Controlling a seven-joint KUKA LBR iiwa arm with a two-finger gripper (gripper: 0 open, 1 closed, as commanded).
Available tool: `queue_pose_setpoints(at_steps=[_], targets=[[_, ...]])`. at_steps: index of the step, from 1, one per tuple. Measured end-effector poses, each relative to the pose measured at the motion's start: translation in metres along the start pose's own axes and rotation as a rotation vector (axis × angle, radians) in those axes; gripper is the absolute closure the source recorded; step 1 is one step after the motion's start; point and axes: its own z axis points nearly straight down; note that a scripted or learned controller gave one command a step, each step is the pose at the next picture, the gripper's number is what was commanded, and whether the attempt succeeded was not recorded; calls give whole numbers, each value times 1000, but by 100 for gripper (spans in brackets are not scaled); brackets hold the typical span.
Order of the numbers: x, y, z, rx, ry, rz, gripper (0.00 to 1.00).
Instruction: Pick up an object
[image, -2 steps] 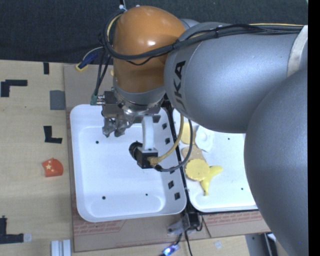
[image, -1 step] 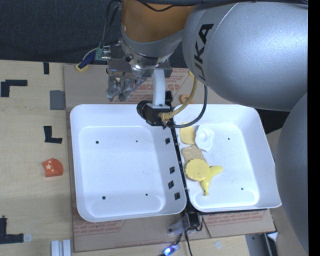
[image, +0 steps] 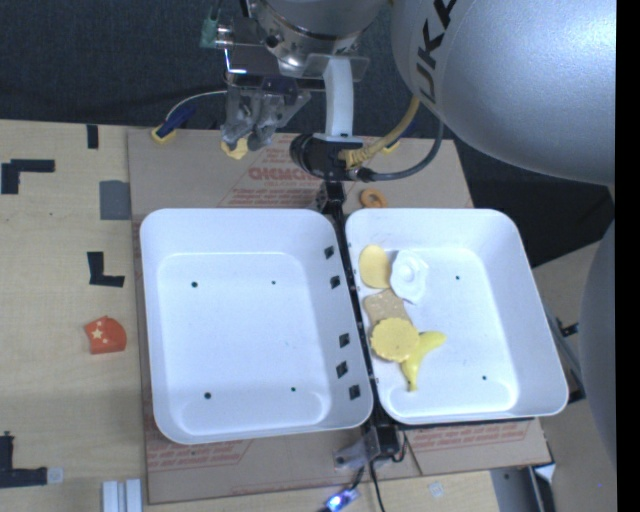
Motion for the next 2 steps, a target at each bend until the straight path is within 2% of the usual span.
queue_pose_setpoints(at_steps=[1, 2], targets=[[-3, 4, 171, 25, -10, 3, 100], [-5, 35, 66, -2, 0, 1, 100]])
